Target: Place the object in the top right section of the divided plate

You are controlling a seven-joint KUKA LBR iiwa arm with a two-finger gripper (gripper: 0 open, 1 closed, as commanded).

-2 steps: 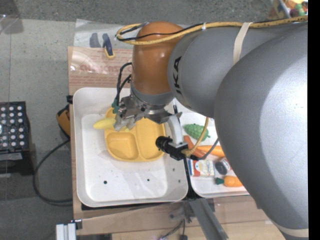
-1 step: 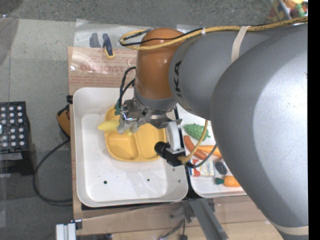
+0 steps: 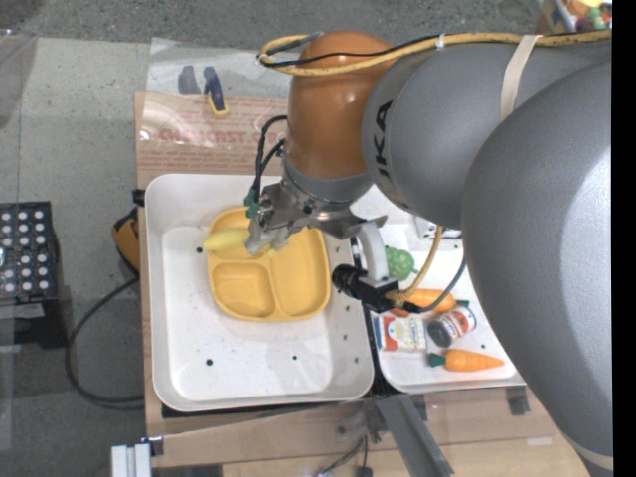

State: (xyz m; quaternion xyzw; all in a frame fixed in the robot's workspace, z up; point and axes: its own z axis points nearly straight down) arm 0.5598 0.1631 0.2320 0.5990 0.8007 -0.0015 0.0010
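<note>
a: banana (image 3: 225, 238) sits at the plate's 10 o'clock rim, on the upper-left part of the divided plate (image 3: 288, 291). gripper (image 3: 260, 237) is right over its 3 o'clock end. can't tell if it's clamped on the fruit or just touching, the wrist blocks the view.

b: progress?

a: my read: not done. top right section, around 1 o'clock on the plate, is mostly under the arm, and the banana isn't there. left to do: carry it across and let go.

b: counts?

a: left bin (image 3: 189, 366): 1 yellow plate, 1 banana. right bin (image 3: 417, 371), at 3 o'clock from the plate: 2 carrots, lower one (image 3: 469, 362) and upper one (image 3: 432, 299), 1 green item (image 3: 398, 262), 1 red-and-white packet (image 3: 402, 332), 1 small dark-and-red jar-like thing (image 3: 449, 324). more may be hidden under the arm. 2 bins, 1 arm.
</note>
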